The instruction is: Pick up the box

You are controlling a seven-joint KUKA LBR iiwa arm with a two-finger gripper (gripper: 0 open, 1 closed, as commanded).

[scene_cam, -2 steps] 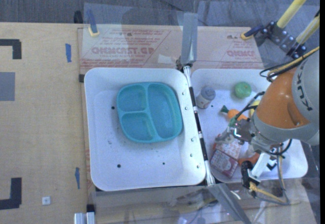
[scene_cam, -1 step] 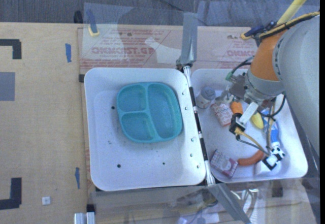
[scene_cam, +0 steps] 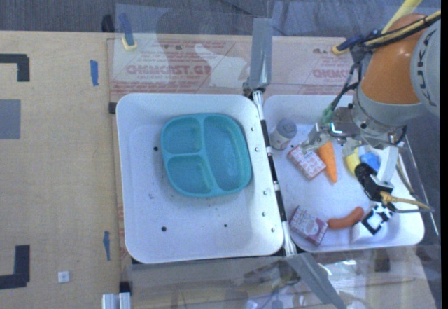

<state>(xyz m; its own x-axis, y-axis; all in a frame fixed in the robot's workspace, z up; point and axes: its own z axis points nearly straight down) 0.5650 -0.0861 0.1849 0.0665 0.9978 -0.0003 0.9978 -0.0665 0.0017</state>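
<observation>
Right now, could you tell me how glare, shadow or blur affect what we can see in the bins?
Camera view: pale reflections from a clear sheet veil the cardboard behind the bins; light is soft, with faint shadows in the left bin; the small box and gripper look slightly blurred, its fingers indistinct.

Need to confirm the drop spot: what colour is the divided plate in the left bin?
Teal plate, in the camera view.

Grey KUKA arm (scene_cam: pixel 409 83) with orange wrist band, black lettering, yellow and blue cables along it.
</observation>
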